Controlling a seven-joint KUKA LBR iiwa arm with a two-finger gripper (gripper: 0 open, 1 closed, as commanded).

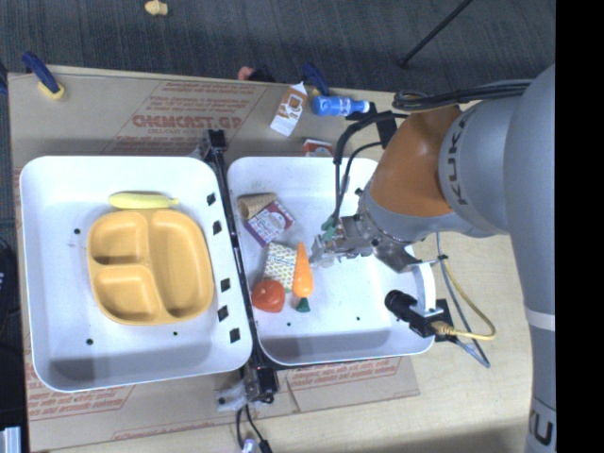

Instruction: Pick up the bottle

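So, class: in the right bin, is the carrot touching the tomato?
Cannot tell. In the camera view the carrot lies just right of the tomato, its lower end very close to it, but the slanted view shows neither clear contact nor a clear gap.

The arm (514, 159) is a thick, smooth grey tube with rounded joints, and dark "KUKA" lettering runs along its shell beside a broad glossy orange band (415, 168). Black cables (354, 144) loop off the far side of the wrist, and a yellow cable (467, 324) curls away on the near side. A black cylindrical fitting (408, 310) sticks out beneath the wrist's metal parts.
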